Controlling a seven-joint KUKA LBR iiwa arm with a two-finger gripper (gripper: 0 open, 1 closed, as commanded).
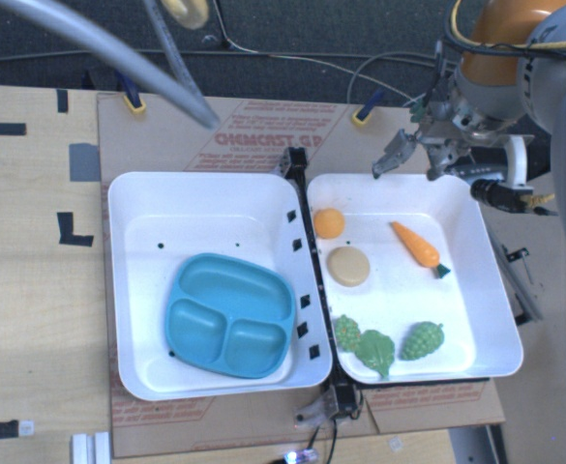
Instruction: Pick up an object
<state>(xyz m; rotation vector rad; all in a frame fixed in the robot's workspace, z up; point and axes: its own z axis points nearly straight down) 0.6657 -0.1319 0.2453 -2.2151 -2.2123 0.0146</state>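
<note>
Carrot (416, 244) below open gripper (413, 162)

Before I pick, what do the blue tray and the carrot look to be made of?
Blue tray: likely moulded plastic, smooth with a soft sheen; uniform colour, rounded compartment ridges. Carrot: probably toy plastic or rubber, matte to slightly glossy; flat even orange, tidy green tip. I can't confirm hardness from this view.
</note>
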